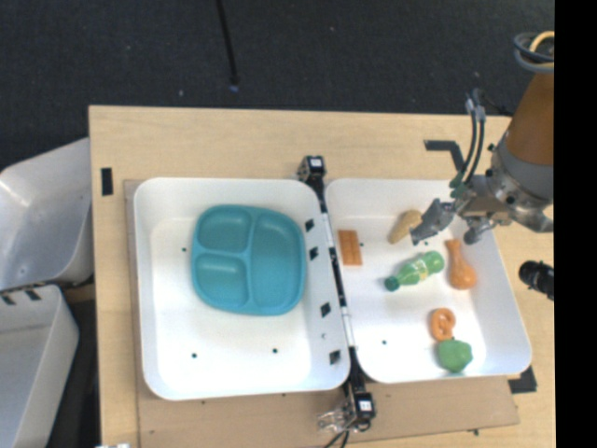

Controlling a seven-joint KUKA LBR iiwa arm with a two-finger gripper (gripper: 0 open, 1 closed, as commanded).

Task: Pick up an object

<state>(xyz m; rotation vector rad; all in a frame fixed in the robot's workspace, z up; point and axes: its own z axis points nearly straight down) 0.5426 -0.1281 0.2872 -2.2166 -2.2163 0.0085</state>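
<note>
The right bin (494,325) holds several small objects. A tan piece (404,225) lies near the far side, with a green bottle (415,271) lying on its side below it. An orange carrot-like piece (459,265) lies to the bottle's right. An orange ring-shaped piece (442,322) and a green lump (454,355) sit near the front. A flat orange-brown block (350,247) lies by the divider. My gripper (454,229) hangs over the far right of this bin, between the tan piece and the carrot piece. It is open, with nothing between its fingers.
The left bin (168,343) holds a teal divided plate (249,259). A black divider strip (326,269) runs between the bins. The grey arm with its orange band (532,129) comes in from the right. A white container (37,222) stands left of the bench.
</note>
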